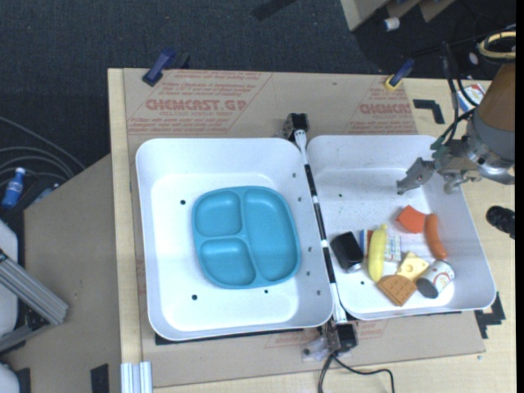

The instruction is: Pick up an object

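- Right white shallow plastic bin (pixel 360 158): landmark; stands touching the left white shallow plastic bin (pixel 155 219) on the tan board surface (pixel 237 97).
- Claw (pixel 430 173): two grey fingers spread open, nothing between them; above the landmark's upper right part.
- Landmark's lower right corner, clustered: black block (pixel 347 250); yellow plastic banana (pixel 377 254); orange wedge (pixel 413 218); orange-red sausage shape (pixel 433 235); yellow cheese wedge (pixel 412 266); brown waffle cracker (pixel 398 288); small white can (pixel 438 278).
- Left bin: blue three-compartment plastic plate (pixel 245 235), left of the landmark.
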`<state>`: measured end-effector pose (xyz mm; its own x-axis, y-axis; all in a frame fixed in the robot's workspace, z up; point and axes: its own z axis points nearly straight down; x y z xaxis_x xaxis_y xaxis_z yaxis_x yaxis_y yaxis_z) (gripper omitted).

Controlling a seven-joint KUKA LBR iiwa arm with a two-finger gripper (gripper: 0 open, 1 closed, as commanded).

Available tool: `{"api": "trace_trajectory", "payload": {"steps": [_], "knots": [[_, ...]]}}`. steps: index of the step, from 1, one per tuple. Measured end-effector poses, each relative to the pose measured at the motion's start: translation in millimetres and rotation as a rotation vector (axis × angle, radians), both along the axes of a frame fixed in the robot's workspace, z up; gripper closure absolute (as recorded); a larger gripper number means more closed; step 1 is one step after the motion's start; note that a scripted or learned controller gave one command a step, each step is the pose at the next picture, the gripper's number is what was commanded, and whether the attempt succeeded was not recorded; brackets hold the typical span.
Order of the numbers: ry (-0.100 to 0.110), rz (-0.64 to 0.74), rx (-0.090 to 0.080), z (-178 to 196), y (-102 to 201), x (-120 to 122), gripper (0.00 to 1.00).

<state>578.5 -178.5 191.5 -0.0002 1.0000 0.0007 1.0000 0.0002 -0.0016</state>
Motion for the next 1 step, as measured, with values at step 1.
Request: {"api": "trace_trajectory", "payload": {"steps": [1], "knots": [[-0.001, 0.0, -0.001, -107.1, -13.9, 1.7, 0.0]]}}
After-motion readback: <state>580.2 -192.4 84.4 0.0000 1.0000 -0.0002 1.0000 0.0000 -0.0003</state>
